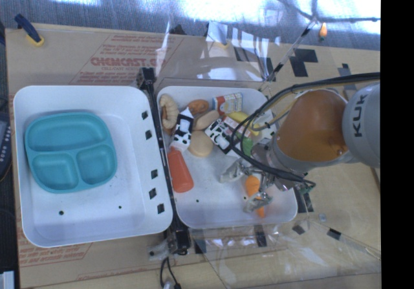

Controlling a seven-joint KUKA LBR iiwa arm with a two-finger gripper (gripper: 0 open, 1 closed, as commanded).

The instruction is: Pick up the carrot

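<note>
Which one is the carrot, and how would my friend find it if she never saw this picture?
Start at the right white bin, the one crowded with toy food, not the one holding the teal divided tray. Go to its lower right part, where the grey arm's pincer reaches in. The carrot is the small bright orange piece right at the pincer, much smaller than the long red-orange bottle by the left wall.

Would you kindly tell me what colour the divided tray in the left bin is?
The divided tray is turquoise blue, shown best in the camera view.
</note>
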